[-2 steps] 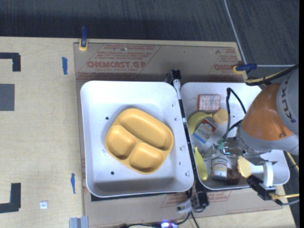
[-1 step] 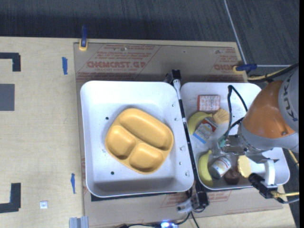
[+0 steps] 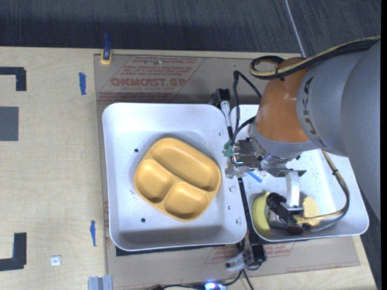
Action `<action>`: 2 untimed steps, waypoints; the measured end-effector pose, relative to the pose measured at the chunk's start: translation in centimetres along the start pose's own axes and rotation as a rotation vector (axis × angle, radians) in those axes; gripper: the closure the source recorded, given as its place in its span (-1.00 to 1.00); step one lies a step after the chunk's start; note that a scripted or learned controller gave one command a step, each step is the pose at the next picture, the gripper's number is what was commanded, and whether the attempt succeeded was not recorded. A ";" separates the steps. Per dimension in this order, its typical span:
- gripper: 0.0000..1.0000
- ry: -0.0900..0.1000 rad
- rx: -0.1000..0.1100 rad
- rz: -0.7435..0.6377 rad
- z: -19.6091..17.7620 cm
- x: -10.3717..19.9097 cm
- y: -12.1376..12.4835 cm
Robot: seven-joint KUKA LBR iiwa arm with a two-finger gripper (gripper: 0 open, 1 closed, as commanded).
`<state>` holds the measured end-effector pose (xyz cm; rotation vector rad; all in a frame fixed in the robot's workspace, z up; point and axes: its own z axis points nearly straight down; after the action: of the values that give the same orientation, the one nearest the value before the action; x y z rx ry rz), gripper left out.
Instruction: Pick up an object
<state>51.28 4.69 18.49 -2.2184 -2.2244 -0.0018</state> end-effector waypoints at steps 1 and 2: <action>1.00 0.000 0.002 0.003 -0.8 -8.1 -3.3; 1.00 0.000 0.002 0.003 2.3 -14.4 -3.4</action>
<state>47.92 -9.71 16.19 -2.2206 -2.2202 0.0009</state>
